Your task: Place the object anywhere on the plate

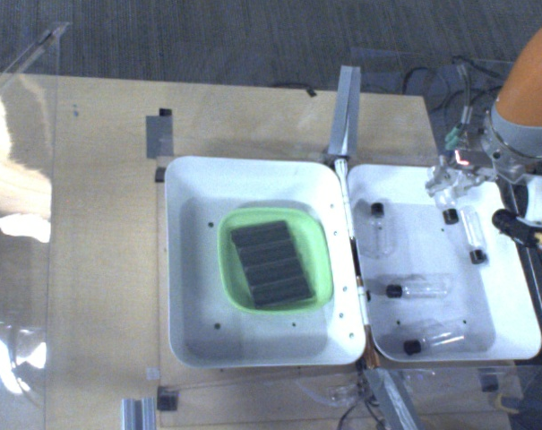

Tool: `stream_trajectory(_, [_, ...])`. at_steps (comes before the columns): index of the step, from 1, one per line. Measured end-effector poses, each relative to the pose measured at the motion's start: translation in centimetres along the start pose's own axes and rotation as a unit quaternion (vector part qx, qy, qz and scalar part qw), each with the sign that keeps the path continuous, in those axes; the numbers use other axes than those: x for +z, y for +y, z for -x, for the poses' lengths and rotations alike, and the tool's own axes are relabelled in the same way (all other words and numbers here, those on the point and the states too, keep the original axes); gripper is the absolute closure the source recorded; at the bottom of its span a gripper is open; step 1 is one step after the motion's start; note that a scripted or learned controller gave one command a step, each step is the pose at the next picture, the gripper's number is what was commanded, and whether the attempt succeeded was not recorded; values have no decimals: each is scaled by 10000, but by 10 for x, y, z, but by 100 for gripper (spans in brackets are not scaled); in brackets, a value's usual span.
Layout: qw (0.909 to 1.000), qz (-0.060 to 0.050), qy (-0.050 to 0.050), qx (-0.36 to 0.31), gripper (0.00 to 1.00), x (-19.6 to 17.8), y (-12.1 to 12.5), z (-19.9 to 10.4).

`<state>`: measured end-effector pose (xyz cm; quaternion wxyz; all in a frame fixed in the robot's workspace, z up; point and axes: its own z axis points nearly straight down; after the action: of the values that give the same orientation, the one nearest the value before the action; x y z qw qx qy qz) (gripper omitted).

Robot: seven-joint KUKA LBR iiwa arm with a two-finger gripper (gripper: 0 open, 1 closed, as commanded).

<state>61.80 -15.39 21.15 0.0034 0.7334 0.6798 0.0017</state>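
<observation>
A green square plate [230, 240] lies in the middle of the left white bin [185, 267]. A dark grey ridged block [271, 263] rests flat on the plate, turned slightly. My gripper [446, 184] hangs over the back right part of the right bin [512, 330], below the orange band of the arm [532, 70]. Nothing shows in its grasp. A clear vial with a black cap [472, 233] lies just in front of the gripper, apart from it.
The right bin holds several clear vials with black caps, among them one at the left [379, 233], one in the middle [419, 288] and one at the front [432, 339]. A grey post [345, 115] stands behind the seam between the bins. Cables trail at the back right.
</observation>
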Motion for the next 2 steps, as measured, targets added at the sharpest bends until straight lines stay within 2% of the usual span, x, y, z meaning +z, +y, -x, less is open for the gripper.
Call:
stream_trajectory(1, [9993,-19,14,-375,100,26,-56,-73])
stream_trajectory(2, [9981,-18,17,-613,100,26,-69,-168])
